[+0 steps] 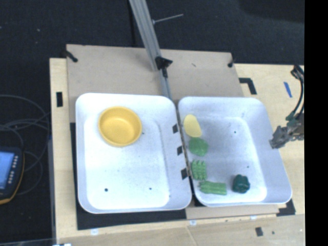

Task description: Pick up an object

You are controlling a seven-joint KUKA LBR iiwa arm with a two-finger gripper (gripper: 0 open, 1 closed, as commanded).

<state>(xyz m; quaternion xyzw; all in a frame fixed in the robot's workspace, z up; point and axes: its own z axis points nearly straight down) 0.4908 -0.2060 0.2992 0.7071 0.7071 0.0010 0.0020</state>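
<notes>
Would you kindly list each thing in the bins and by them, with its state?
Yellow bowl: upright, in the left bin.
Yellow piece: lying by the right bin's left wall.
Round green piece: lying just below it.
Ridged green block: lying at the left wall.
Long green piece: lying flat near the front.
Dark green piece: resting beside it.
Gripper: at the right bin's right rim, holding nothing visible.

This looks like a robotics lab. A plain wooden bench stands on dark carpet, with two white bins fixed side by side on a board. A metal pole rises behind them. Cables trail over the floor to a teach pendant with a lit screen at the left.
</notes>
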